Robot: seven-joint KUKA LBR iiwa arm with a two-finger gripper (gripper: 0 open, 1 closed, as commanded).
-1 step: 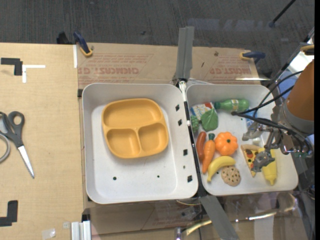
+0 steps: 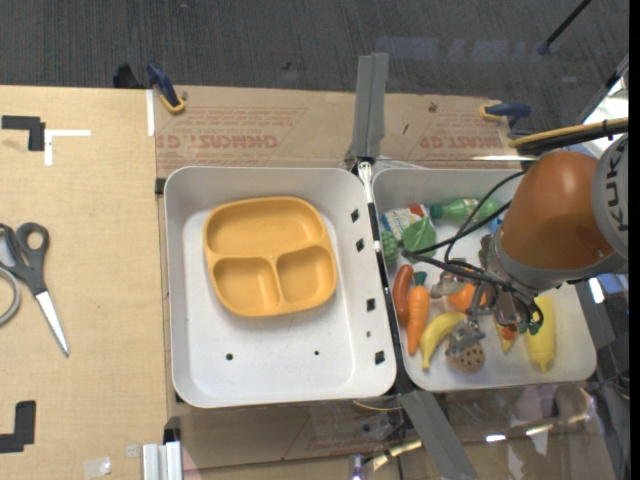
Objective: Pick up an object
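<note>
The right bin (image 2: 470, 380) holds several toy foods: a red chilli (image 2: 401, 288), a carrot (image 2: 417, 315), a small banana (image 2: 440, 333), a brown cookie-like piece (image 2: 466, 353), a yellow piece (image 2: 541, 335), a green bottle (image 2: 456, 208) and a green leafy item (image 2: 415, 236). My gripper (image 2: 492, 306) hangs low over the middle of this bin, below the arm's orange band (image 2: 555, 213). It is just above an orange item (image 2: 460, 294) and right of the carrot. Cables and the wrist hide what lies directly under it.
The left bin (image 2: 270, 373) carries a yellow divided plate (image 2: 270, 256). Scissors (image 2: 35, 278) lie on the bench at far left. A grey divider bar (image 2: 368, 118) runs between the bins at the back, with blue clamps (image 2: 165, 86) on the cardboard.
</note>
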